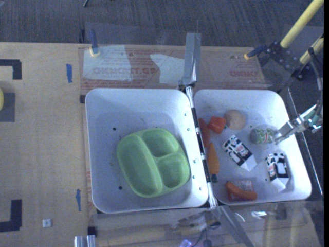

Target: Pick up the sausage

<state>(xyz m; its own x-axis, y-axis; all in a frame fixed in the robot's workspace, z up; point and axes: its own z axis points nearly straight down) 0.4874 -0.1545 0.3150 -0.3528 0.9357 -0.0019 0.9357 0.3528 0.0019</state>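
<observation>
**A:** Camera view first. Where is the sausage?

**B:** Take the green can (pixel 263 135) in the right bin (pixel 295 118) as the mark. The sausage (pixel 240 191) lies well below the can and to its left in the picture, close to the bin's near wall. It is reddish-orange, lies nearly flat across, and seems to rest on a pale wrapper. Nothing is touching it.

**A:** And the claw?

**B:** The gripper (pixel 281 134) comes in from the can's right, with its tip just beside the can, maybe touching it. I cannot tell whether the claw is open or closed, because it is too small and too bright there. It is well apart from the sausage.

**A:** What else sits around the can?

**B:** A beige round thing (pixel 236 119) lies to the can's upper left, and a red-orange piece (pixel 217 123) lies further left of that. A cow-patterned carton (pixel 239 152) is below and left of the can, and a second carton (pixel 277 170) is below it, slightly right. A long orange piece (pixel 212 158) lies far left of the can, along the wall between the bins.

**A:** And the other bin?

**B:** The left bin (pixel 103 112) is well left of the can and holds a green divided plate (pixel 153 161).
</observation>
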